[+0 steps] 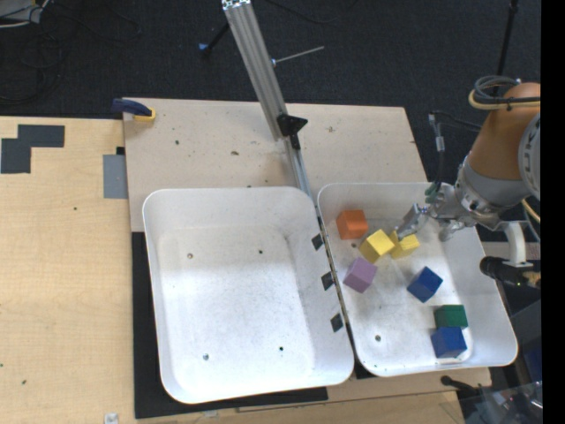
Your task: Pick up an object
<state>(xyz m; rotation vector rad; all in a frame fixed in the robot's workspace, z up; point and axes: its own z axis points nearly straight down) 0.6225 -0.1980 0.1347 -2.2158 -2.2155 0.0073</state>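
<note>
Claw (pixel 411 225) state: cannot tell. Sits touching small yellow block (pixel 405 245); bigger yellow block (pixel 378 244) just beside; risk nudging both, missed grab.

blocks (pixel 388 244) crowd right bin (pixel 494 347), left bin (pixel 177 325) open

Two white bins: left bin (pixel 177 210), right bin (pixel 494 343). In the right bin: orange cube (pixel 352 223), two yellow cubes (pixel 379 245) (pixel 407 245), purple cube (pixel 359 275), blue cube (pixel 425 284), green cube (pixel 452 315), second blue cube (pixel 448 341). Pale wooden bench (pixel 53 263); grey arm (pixel 508 162) with orange band.
</note>
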